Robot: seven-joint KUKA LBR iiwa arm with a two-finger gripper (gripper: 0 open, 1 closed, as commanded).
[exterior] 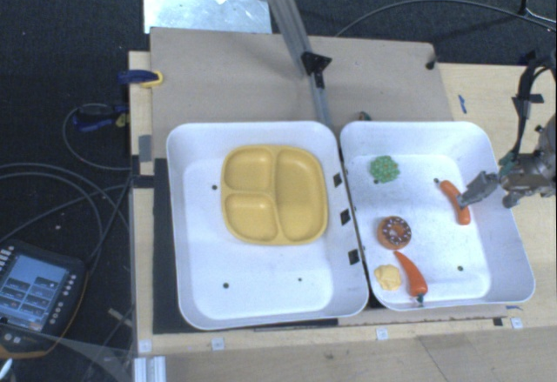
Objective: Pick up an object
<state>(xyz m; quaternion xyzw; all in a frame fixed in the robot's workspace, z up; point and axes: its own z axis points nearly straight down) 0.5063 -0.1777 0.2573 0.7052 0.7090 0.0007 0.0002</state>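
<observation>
My gripper [483, 187] hangs over the right bin [513, 284], at its right edge, beside the small orange sausage [454, 201], the likeliest pick. From this distance I cannot tell whether my fingers are parted or closed; nothing visibly sits between them.

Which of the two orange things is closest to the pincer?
The upper orange piece, right beside the pincer. The other orange piece lies by the bin's front edge, below the donut.
</observation>
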